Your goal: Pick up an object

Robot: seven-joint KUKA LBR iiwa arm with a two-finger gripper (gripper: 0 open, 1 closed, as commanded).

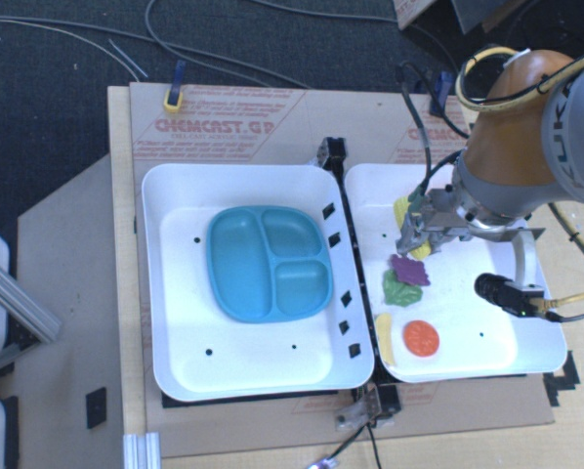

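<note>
The desk (224,115) carries two white bins: the left bin (170,291) holds one blue tray (270,262), the right bin (468,355) holds the small stuff. The arm (521,135) reaches in from the right, and the gripper (416,233) is low over the right bin's upper left. Whether the jaws are released or clenched, I cannot tell. Candidates, counted: one purple piece (409,269) just below the gripper, one green piece (401,292) touching it, one orange disc (421,339), one yellow strip (384,338) at the wall, some yellow bits (401,208) by the gripper. Best play, I'd judge: straddle one piece only, clear of neighbours, close fully, then lift straight up.
</note>
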